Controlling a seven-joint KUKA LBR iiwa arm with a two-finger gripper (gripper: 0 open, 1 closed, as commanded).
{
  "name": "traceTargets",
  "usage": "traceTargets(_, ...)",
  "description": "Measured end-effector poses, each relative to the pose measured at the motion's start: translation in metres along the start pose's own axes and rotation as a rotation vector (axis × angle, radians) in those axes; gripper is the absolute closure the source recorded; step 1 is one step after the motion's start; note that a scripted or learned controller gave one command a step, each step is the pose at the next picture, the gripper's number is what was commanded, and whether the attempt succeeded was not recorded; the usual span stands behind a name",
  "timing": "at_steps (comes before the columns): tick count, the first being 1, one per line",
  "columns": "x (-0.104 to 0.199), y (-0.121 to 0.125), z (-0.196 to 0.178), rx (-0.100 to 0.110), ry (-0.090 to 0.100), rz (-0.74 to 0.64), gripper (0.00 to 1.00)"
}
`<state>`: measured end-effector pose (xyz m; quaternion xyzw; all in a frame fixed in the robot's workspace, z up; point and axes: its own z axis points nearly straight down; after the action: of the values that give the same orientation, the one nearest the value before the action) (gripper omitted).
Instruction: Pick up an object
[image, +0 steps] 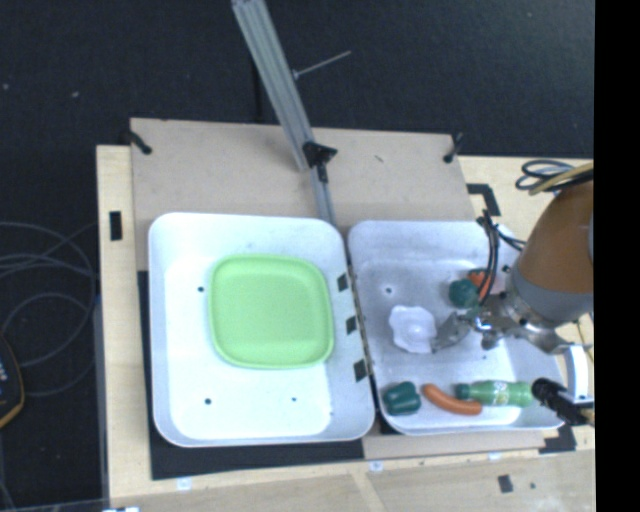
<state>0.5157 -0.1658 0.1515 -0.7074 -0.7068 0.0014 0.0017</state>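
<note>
Landmark: the right-hand shallow white plastic bin (420, 240), which stands on the pale tan surface (230, 165); every place below is given against this bin.
Arm: the grey arm with the orange band (560, 250) comes in over the bin's right wall and leans down toward its middle.
Hand: the two-finger metal hand (462, 328) sits low inside the bin, right of its centre. Whether it is released, clenched or grasping something cannot be told, since the tips are small and blurred against the bin floor.
Clear lump: a crumpled, translucent white plastic object (411, 327) lies near the bin's centre, just beside the hand on its left side; whether they touch cannot be made out.
Teal piece: a small round teal object (462, 293) lies in the bin's upper right part, just above the hand and close to the arm's cables.
Green block: a dark green rounded block (401, 398) rests in the bin's lower left corner.
Orange piece: an orange, carrot-like stick (451, 400) lies along the bin's near wall, just right of the green block.
Bottle: a green plastic bottle with a pale label (496, 392) lies on its side along the same near wall, right of the orange stick and apparently touching its end.
Neighbour: the left-hand white bin (175, 300) stands against the landmark bin's left wall and carries a light green square plate with rounded corners (270, 310).
Pole: a grey metal pole (285, 85) slants away from the landmark bin's upper left corner.
</note>
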Motion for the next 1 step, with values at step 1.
traceTargets(1,-0.0006,-0.0001,0.0511,-0.003,-0.001,0.0,0.0)
